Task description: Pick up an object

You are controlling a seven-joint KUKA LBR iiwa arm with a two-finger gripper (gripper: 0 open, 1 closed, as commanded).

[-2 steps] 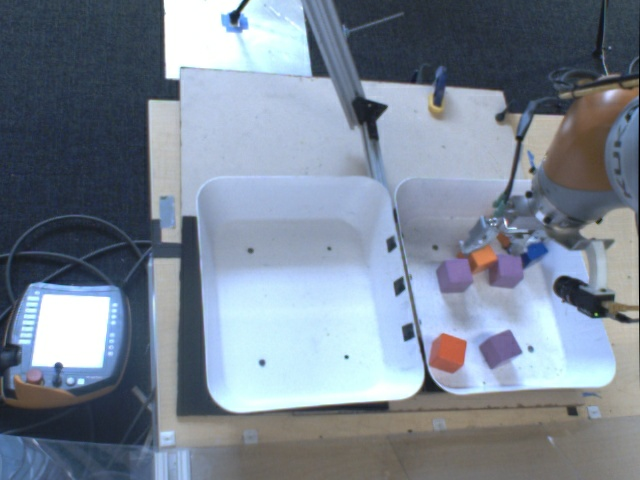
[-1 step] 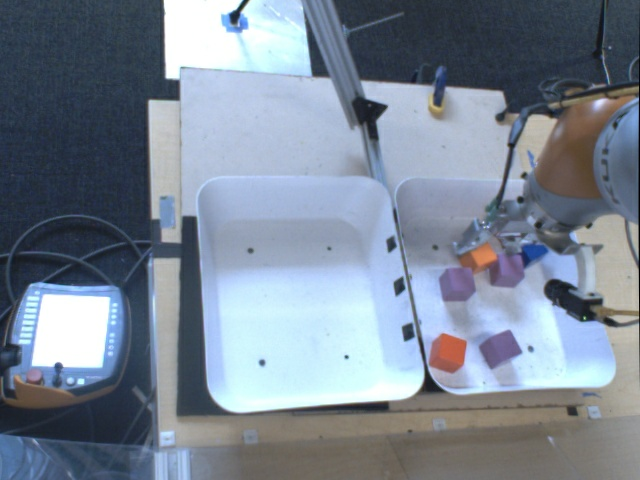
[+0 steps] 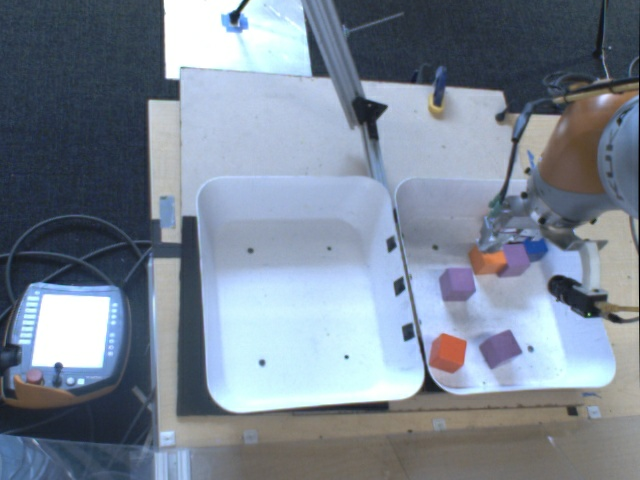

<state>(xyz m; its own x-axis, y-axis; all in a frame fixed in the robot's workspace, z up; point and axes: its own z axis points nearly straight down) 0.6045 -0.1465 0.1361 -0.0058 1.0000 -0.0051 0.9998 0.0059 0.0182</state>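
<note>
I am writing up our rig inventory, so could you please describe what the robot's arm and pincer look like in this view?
The arm is bulky and rounded, grey with a broad orange band above the wrist. A thin dark cable runs alongside it towards the pincer, which is a small, silvery metal assembly.

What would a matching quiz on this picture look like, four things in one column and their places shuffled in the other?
Things:
1. blue block
2. teach pendant
3. yellow clamp
4. front orange cube

Places:
A. right bin, front corner next to the left bin
B. far edge of the board, behind the bins
C. close beside the gripper
D. far left, beyond the left bin

Pairs: 1-C, 2-D, 3-B, 4-A.
</note>
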